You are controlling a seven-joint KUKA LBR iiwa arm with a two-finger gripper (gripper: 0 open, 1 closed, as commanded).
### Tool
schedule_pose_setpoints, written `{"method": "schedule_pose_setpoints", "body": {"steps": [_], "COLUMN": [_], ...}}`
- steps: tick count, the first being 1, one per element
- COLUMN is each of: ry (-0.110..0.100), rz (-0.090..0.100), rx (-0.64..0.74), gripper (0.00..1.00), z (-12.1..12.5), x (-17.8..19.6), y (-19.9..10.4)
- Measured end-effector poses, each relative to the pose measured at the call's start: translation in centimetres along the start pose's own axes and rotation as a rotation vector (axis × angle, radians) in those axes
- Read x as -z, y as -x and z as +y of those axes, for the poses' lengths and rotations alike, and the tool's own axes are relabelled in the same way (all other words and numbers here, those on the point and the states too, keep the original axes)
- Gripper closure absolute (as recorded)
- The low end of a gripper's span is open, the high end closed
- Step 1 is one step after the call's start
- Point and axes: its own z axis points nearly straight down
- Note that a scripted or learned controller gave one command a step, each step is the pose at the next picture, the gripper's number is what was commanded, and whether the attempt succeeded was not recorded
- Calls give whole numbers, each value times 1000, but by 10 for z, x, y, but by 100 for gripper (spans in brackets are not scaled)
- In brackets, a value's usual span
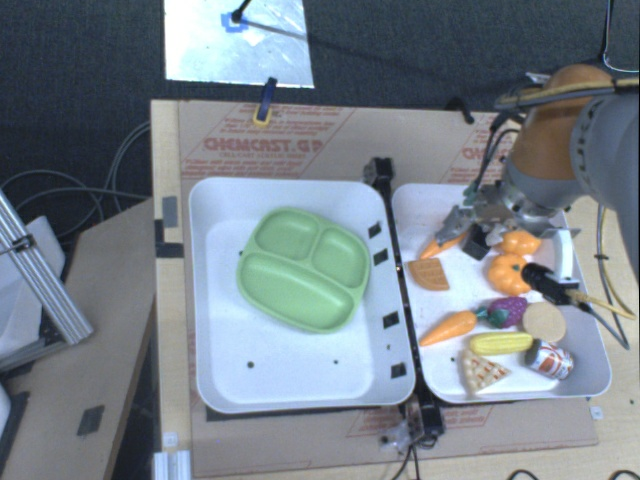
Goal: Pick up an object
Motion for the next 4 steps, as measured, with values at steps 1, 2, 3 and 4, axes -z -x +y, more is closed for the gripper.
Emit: {"method": "schedule_pose_setpoints", "body": {"steps": [1,2,3,4], "ry": [20,27,5,7], "rz": [-4,-9,-1,-1], "rx": [-2,-2,1,2], "gripper": [0,100,100,100], "z": [6,8,17,18], "x": [-28,-17,30,85], "y": [1,3,8,8]}}
